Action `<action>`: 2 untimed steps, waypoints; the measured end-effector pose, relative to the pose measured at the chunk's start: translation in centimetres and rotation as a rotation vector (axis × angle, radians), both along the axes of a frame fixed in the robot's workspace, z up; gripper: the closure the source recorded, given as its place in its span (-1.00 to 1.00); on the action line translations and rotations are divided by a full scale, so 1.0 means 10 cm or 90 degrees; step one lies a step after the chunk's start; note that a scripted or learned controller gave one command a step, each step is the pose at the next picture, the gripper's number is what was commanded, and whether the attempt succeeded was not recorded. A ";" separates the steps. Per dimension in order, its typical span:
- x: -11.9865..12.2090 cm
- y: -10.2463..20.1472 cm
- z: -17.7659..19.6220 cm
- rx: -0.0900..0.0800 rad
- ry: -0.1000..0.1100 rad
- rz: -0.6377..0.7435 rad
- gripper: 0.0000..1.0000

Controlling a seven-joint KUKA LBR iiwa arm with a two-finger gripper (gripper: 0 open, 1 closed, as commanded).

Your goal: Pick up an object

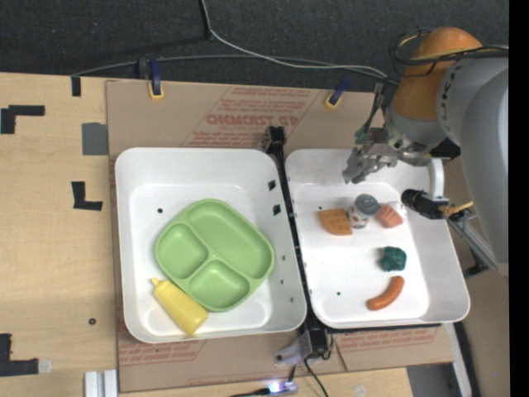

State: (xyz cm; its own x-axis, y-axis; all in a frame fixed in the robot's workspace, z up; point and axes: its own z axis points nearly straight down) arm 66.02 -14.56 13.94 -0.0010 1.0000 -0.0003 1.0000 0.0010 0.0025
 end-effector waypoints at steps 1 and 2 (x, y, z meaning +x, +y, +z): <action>0.05 -0.01 0.44 0.000 -0.001 0.000 1.00; 0.06 0.00 0.97 0.000 -0.001 0.001 1.00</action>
State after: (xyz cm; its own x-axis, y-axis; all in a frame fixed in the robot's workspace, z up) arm 66.64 -14.57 23.60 -0.0018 1.0000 -0.0005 1.0000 0.0018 0.0034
